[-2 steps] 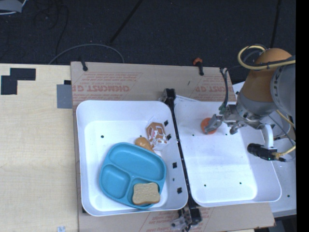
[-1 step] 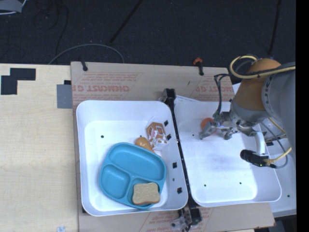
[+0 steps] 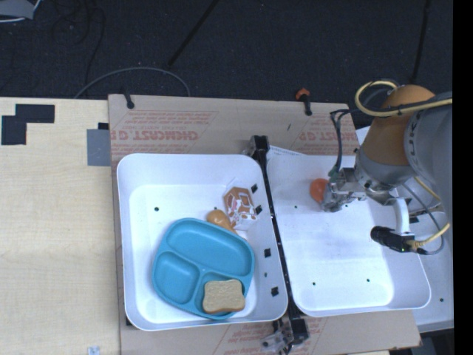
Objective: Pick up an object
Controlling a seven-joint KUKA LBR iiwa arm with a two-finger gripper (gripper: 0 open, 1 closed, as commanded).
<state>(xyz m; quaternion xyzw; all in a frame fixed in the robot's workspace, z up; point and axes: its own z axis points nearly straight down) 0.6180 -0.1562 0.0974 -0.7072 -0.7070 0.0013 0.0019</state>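
Note:
A small orange-red object lies in the right bin, near its far left part. My gripper is low in that bin, right beside the orange-red object and touching or almost touching its right side. In the left bin lies a blue sectioned tray with a tan slice of bread in its near corner. Past the tray's far edge sit a small orange piece and a brown-and-white patterned item.
The grey arm with its orange band reaches in from the right over the right bin's far side. A black cable connector hangs below the wrist. A black divider runs between the two bins.

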